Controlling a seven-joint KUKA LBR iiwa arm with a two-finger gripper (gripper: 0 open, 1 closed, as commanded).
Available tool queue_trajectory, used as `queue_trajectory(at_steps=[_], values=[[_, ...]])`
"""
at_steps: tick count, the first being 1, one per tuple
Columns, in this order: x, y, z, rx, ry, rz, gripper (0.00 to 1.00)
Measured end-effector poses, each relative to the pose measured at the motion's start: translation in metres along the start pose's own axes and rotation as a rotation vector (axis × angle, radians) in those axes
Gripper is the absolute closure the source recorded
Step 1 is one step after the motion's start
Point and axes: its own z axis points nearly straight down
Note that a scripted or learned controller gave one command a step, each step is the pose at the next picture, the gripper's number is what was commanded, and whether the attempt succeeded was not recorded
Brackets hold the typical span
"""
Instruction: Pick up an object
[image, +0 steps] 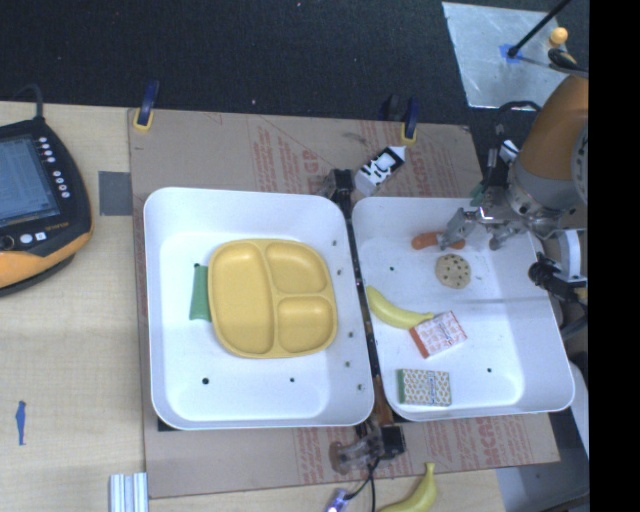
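White bins sit side by side on cardboard; we read L to R. Far L on the bench: a pendant (35, 205) w/ screen and orange rim. L bin (170, 390) holds a yellow tray (271, 297) w/ three compartments, lying over a green item (199, 293) whose edge shows at the tray's L side. R bin (545, 380) holds, approx. L to R: a banana (396, 309) near its L wall; a green packet (424, 387) near the front wall; a red-and-white packet (439, 333) touching the banana's R tip; an orange piece (427, 241) toward the back; a cookie (453, 270) just in front of it. We note the gripper (470, 228) low over the bin's back part, just R of the orange piece and just behind the cookie; its fingers appear spread a little, w/ nothing seen between them. Arm (555, 140) enters from R. Outside the bins: a second banana (415, 493) at the bottom edge.
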Motion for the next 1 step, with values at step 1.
queue_trajectory(at_steps=[1], values=[[0.0573, -0.0255, 0.0259, -0.005, -0.001, -0.002, 0.0]])
